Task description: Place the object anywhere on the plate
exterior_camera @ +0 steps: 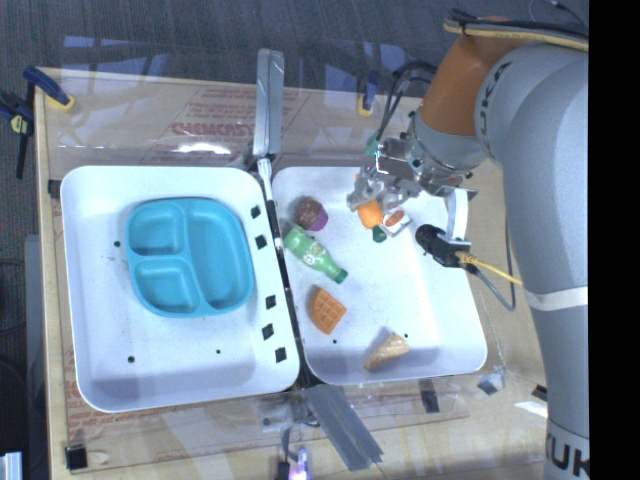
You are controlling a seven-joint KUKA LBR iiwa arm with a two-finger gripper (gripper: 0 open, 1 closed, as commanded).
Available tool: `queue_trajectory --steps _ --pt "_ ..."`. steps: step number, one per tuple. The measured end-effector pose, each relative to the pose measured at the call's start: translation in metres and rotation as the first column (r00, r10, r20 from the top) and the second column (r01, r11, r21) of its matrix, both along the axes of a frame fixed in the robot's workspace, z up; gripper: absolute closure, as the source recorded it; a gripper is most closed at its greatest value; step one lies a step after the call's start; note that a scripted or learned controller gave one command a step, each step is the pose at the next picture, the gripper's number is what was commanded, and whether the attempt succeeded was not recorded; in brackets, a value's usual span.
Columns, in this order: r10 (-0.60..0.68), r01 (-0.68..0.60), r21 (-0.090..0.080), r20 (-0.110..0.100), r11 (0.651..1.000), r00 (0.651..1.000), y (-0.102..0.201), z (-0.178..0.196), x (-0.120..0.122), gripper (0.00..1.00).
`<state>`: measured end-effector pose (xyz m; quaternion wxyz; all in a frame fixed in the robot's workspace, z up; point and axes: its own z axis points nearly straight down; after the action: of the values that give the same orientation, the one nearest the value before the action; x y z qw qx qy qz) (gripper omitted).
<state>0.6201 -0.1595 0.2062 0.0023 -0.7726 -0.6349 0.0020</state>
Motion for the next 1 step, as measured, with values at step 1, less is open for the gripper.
queue_trajectory --steps 1 --pt "0.047 -0.047 -0.001 0.0 0.999 0.999 0.0633 -0.0424 0.0027 1.0"
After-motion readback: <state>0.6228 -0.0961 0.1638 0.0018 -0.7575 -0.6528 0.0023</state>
